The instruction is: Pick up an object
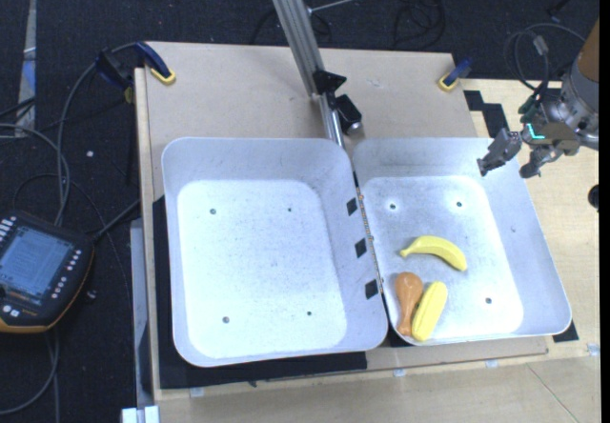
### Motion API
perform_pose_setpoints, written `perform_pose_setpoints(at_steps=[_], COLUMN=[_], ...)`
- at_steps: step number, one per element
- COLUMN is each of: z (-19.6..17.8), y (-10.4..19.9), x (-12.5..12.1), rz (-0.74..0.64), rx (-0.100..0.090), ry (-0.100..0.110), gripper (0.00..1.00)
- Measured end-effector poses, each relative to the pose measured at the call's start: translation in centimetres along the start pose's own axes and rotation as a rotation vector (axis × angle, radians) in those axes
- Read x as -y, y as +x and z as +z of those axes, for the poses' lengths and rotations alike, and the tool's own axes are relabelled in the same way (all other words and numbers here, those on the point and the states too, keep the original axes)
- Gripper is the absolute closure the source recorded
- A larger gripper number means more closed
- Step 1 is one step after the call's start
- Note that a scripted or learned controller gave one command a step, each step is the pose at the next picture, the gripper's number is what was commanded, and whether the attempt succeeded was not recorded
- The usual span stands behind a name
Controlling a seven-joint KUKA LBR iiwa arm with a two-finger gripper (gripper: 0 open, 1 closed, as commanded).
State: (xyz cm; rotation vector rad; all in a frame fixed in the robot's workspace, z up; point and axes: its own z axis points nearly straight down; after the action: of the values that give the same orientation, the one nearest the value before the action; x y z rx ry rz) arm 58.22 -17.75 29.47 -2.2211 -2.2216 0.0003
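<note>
The gripper (513,156) hangs at the far right of the bench, over the upper right rim of the right bin (534,250). Its two dark fingers are spread apart with nothing between them. Above it the grey wrist runs off the right side of the view.

Down inside the right bin, well apart from the gripper, lie three toy foods. A yellow banana (436,251) sits near the middle of the bin floor, curved and lying across. Just below it, towards the near left corner, an orange drumstick-shaped piece (408,300) lies lengthwise, and a yellow corn cob (429,309) rests right against its right side.

The left bin (186,173) sits beside it, the two touching along their inner edges. A slanted metal pole (297,26) rises from between the bins at the back. A teach pendant (33,269) lies on the floor to the left.
</note>
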Motion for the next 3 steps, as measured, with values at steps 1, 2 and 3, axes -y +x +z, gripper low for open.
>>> perform_pose_setpoints(at_steps=[1, 2, 3], z=[0.0, 4.3, 9.3], y=[0.0, 0.2, -0.7], x=[0.0, -0.4, -0.7], rz=[0.0, 0.0, 0.0], rx=[0.0, -0.001, -0.001], ry=[0.0, 0.003, 0.004], gripper=[0.0, 0.0, 0.0])
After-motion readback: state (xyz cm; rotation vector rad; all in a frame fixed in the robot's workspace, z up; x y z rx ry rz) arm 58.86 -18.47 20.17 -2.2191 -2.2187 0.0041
